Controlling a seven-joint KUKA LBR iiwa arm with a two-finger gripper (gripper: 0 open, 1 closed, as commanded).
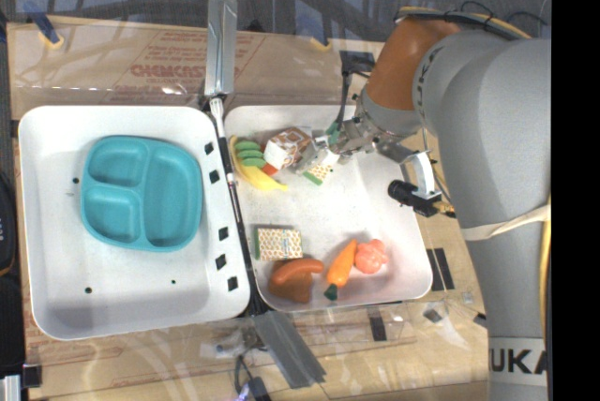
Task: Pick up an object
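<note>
My gripper (332,146) is low over the far middle of the right bin (403,230), reaching in from the right. It is right beside a small white and brown carton (285,149) and just above a small yellow-green piece (318,172). Whether it touches either one I cannot tell. Left of the carton, against the bin's left wall, lie a yellow banana (260,176) and a green piece (247,151). Along the near side sit a patterned cracker packet (278,243), a brown sausage (294,276), an orange carrot (341,266) and a pinkish-orange fruit (372,256).
The left bin (56,296) holds a teal divided plate (142,191). A metal bar (221,43) stands at the divider between the bins. The arm's grey body (487,137) covers the right bin's right side, with a black part (412,195) jutting over the bin.
</note>
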